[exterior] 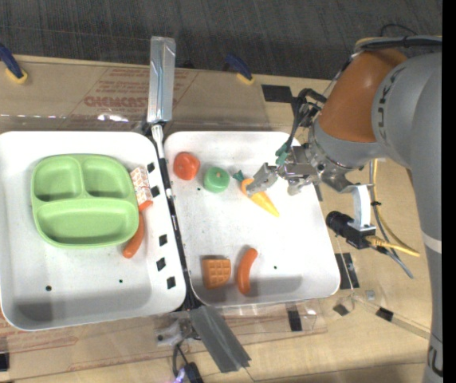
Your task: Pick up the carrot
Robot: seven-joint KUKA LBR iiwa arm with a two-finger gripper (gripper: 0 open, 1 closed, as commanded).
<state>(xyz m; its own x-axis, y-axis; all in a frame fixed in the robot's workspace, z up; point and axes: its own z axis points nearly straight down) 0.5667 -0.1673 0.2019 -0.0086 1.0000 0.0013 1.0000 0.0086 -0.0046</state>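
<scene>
The carrot lies in the right bin, near its upper middle. It is a small orange cone with its yellowish tip pointing down and to the right. My gripper reaches in from the right and sits low over the carrot's thick upper-left end, touching or almost touching it. The carrot still looks to be resting on the bin floor.
A red tomato and a green round toy lie just left of the carrot. A waffle and a sausage sit near the bin's front. The left bin holds a green divided plate, a striped snack and an orange sausage.
</scene>
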